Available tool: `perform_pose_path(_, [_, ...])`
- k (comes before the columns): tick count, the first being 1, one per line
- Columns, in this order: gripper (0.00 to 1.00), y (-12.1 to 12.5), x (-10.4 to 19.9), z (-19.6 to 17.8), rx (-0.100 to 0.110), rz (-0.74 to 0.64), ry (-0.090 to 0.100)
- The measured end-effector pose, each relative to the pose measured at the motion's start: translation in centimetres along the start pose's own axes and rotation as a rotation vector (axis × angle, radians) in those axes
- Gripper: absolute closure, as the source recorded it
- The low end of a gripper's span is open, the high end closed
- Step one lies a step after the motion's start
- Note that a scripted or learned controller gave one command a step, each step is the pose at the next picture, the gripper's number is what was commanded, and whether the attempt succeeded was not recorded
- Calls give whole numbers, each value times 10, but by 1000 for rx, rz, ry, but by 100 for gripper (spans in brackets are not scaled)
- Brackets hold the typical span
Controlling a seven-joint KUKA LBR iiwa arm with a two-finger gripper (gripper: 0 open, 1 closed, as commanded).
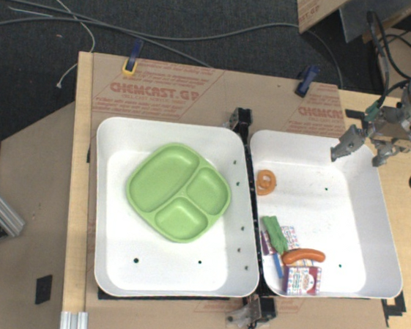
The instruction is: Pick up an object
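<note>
My gripper [360,150] hangs over the far right edge of the right bin [355,214], its two fingers spread apart with nothing between them. In that bin an orange ring [265,182] lies near the left wall. At the bin's front left corner sit a green block [274,233], an orange sausage [303,256], a small pink-and-white carton [301,279] and a blue pen-like stick [277,266], close together. All of these lie well below and to the left of the gripper.
The left bin [106,259] holds a green three-compartment plate [179,192]. A black clamp [241,119] sits between the bins at the back, another at the front [257,308]. Blue clips [306,81] pin the cardboard base at its far edge.
</note>
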State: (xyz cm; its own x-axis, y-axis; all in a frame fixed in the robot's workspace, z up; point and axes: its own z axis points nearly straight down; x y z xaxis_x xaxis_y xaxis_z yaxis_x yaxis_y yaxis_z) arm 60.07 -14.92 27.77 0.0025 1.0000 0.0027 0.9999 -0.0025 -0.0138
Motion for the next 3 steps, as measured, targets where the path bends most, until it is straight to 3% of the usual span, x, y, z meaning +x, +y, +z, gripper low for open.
perform_pose_path(1, [0,2,0,-8,-13,-3,-2])
perform_pose_path(3, [0,-5,-10,112,-6,-2,0])
